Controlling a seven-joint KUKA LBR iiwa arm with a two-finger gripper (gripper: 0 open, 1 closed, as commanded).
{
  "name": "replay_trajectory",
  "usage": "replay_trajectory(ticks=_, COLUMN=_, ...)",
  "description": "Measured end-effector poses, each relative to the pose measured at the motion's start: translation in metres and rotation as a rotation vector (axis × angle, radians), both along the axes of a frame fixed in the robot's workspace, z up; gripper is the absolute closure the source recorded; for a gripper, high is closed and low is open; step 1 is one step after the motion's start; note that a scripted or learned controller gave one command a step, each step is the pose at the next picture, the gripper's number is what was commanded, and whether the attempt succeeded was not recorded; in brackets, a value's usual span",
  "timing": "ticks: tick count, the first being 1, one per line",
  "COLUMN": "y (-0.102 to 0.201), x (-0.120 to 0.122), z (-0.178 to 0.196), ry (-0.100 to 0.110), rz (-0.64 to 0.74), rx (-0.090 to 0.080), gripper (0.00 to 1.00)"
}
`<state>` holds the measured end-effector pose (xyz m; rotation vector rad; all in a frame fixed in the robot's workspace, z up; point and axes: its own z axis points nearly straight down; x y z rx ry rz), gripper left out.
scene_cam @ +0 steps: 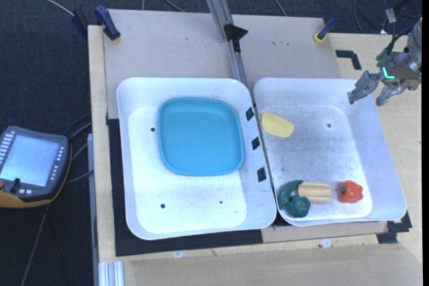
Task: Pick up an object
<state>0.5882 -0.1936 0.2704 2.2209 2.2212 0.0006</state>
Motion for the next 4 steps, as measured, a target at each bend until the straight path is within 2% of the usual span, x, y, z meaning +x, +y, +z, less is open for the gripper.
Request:
replay_trajectory(ticks=1, y=0.000, x=0.000, z=0.000, ry=0.000, rz=0.000, rx=0.000, gripper=0.00)
replay_trajectory(ticks=4, y=-0.015, x=-0.001, z=-0.131, ry=0.003, rz=0.000, rx=0.001, gripper=0.00)
